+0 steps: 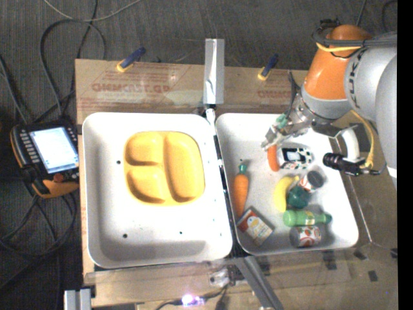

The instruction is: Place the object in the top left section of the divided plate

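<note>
While the gripper [276, 134] (grip state unclear) hovers over the right bin [352, 228], the yellow divided plate [165, 167] sits glossy.

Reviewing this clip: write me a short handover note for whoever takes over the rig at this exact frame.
Tool: low over the upper part of the right bin; its grip state can't be read from this view.
Yellow divided plate: in the left bin, nothing in any section.
Right bin items: carrot, banana, green bottle, can, small carton, plus a few pieces near the tool.
Done: nothing placed.
Left: pick an object and set it in the plate's top left section.
</note>
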`<state>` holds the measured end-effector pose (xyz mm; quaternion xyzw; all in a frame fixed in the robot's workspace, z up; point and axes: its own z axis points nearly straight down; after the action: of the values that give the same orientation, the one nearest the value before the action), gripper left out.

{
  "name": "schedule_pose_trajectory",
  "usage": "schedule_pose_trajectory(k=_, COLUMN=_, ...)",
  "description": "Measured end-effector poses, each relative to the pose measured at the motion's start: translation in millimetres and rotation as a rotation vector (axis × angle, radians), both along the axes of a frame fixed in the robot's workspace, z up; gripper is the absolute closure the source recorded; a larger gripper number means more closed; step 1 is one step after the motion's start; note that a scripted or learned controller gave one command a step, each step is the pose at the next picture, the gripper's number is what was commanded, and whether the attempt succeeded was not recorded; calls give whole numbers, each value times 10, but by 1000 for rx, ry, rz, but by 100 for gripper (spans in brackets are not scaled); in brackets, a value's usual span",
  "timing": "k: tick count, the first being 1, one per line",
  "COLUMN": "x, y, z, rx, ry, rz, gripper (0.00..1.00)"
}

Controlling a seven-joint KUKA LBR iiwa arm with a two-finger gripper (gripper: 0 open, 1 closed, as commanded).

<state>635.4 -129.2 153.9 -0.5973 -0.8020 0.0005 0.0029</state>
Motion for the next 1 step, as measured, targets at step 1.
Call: schedule_pose_trajectory(k=1, x=-283, y=888, z=508, rx=-2, ry=1, rz=195, gripper=100)
